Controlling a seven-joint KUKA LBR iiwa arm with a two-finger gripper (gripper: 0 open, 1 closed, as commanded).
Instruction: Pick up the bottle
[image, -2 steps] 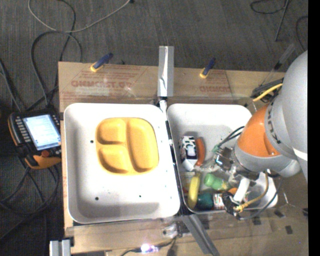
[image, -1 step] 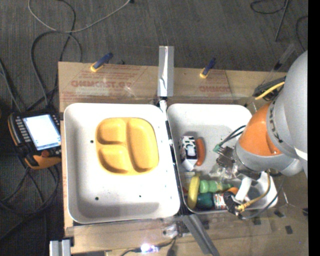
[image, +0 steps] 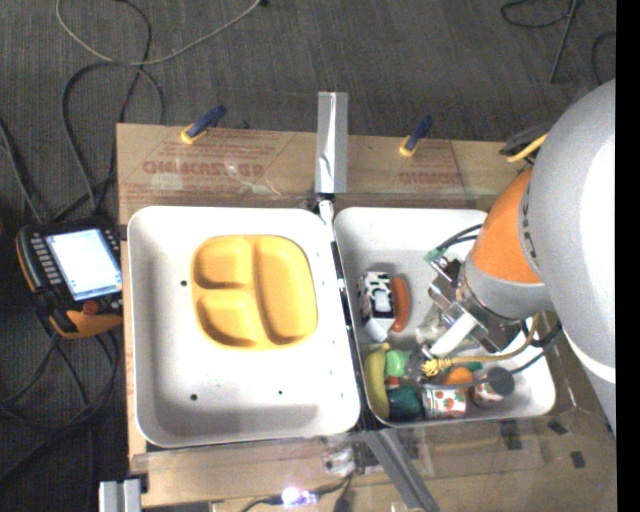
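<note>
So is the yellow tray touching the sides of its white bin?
Apart. In the camera view, the yellow tray lies near the middle of the left bin, with bare white floor showing all around it, so none of its edges meets a wall.

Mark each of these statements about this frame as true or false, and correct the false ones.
1. A yellow divided tray lies in the left bin. True.
2. The arm's orange band is over the left bin. False: it is over the right bin.
3. The toys are piled along the far edge of the right bin. False: they crowd its near edge, among them a banana and a small can.
4. Two blue-and-yellow clamps hold the cardboard behind the bins. True.
5. A handheld screen sits left of the bench. True.
</note>
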